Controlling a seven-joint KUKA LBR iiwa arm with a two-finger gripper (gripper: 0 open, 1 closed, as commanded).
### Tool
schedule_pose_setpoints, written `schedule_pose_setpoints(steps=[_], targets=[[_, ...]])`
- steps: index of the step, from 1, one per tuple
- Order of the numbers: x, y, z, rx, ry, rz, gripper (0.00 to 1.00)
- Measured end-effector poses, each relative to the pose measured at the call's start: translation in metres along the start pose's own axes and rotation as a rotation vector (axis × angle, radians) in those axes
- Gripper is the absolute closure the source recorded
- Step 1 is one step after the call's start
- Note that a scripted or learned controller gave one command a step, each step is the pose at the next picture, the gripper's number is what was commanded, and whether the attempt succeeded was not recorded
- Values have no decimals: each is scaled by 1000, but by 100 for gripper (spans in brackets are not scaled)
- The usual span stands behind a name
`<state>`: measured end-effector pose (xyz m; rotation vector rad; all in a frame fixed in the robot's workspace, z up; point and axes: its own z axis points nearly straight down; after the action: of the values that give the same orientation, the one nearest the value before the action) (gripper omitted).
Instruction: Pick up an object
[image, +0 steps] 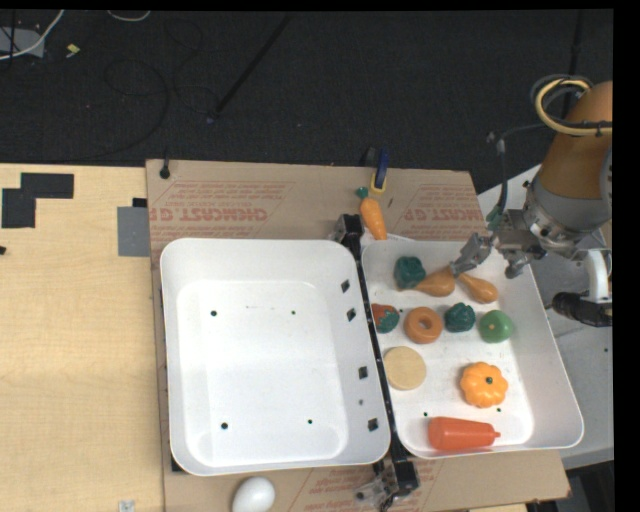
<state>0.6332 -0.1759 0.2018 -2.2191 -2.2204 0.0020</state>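
We look down on a pale wooden bench (70, 330) backed by dark carpet, where a sheet of brown cardboard (260, 205) carries two shallow white bins side by side. The left bin (200, 262) has only a few small dark marks on its floor. The right bin (545, 330) holds the objects: a dark green lump (408, 271), a tan pear-like piece (437, 284), an orange drumstick-like piece (479, 288), a glazed doughnut (424, 324), a teal lump (459, 317), a green round fruit (495, 325), a beige disc (405, 367), a small orange pumpkin (483, 385) and a red-orange carrot (462, 433).

A small orange carrot (373, 217) rests on the cardboard just past the bins' far edge, and a white ball (253, 494) lies near the left bin's near rim.

The gripper (493, 255) hangs over the right bin's far corner, its fingers spread apart with nothing between them. One fingertip (467, 262) sits just above the tan piece; whether it touches, we cannot tell.
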Motion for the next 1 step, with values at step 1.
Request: schedule_pose_setpoints(steps=[1], targets=[[54, -24, 107, 7, 1, -2, 0]])
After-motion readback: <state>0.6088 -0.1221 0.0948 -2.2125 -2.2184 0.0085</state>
